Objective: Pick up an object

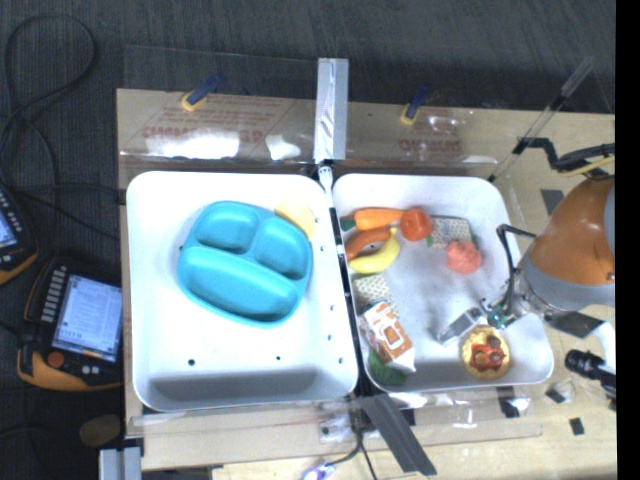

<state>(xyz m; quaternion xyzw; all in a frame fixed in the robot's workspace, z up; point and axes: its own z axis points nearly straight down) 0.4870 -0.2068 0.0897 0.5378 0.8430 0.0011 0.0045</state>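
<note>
Taking the right bin as the landmark, its near edge holds a small round dish of fruit at the near right corner, and a torn snack packet leaning against the near left wall beside the divider. Just beyond the dish, the end effector reaches in over the bin's right wall, low above the floor, with a grey metal piece at its tip; whether it is clenched or released cannot be told from this angle, and nothing is seen caught in it. The grey arm with its orange band hangs over the bin's right rim. Farther in lies a pink lump, apart from the end effector. Toward the far left corner sit a banana, a carrot and a red tomato, close together. Left of this bin, the second bin carries an upturned blue divided plate with a yellow piece at its far edge.
</note>
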